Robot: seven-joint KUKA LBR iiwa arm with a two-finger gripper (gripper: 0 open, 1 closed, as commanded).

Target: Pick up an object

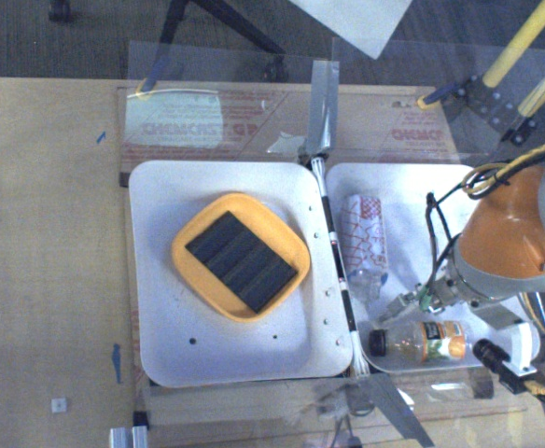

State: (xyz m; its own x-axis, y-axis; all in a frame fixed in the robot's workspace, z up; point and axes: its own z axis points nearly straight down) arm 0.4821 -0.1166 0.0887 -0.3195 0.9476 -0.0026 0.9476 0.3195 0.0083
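Gripper [406, 304] low in the right bin [405, 187], jaw state impossible to tell at this angle. Hangs just above a small bottle [420, 344] with black cap and orange label, lying on its side near the bin's front edge. Just beyond, toward the divider, lies a clear bottle [364, 241] with red-patterned label. Across in the left bin [160, 325], well apart, sits a yellow tray [190, 273] bearing a dark ribbed panel [241, 260].
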